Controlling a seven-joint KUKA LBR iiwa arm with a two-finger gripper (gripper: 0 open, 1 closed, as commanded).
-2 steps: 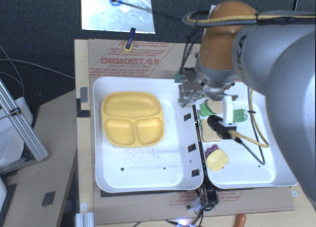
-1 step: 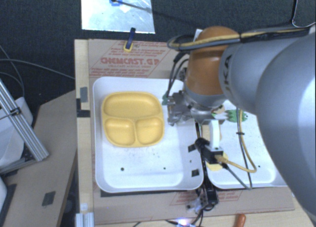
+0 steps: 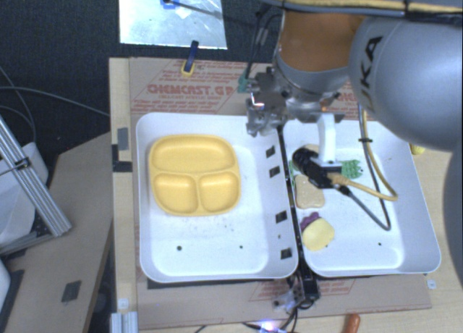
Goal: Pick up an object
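The jaws hang over the right bin near twelve o'clock; whether spread or pressed, I cannot tell. Toast slice and yellow lemon lie toward six.

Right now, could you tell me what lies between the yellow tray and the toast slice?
In the camera view, only bare bin floor and the divider between the two bins.

Dark carpet floor bears a shiny metal sheet beyond the cardboard-topped bench.
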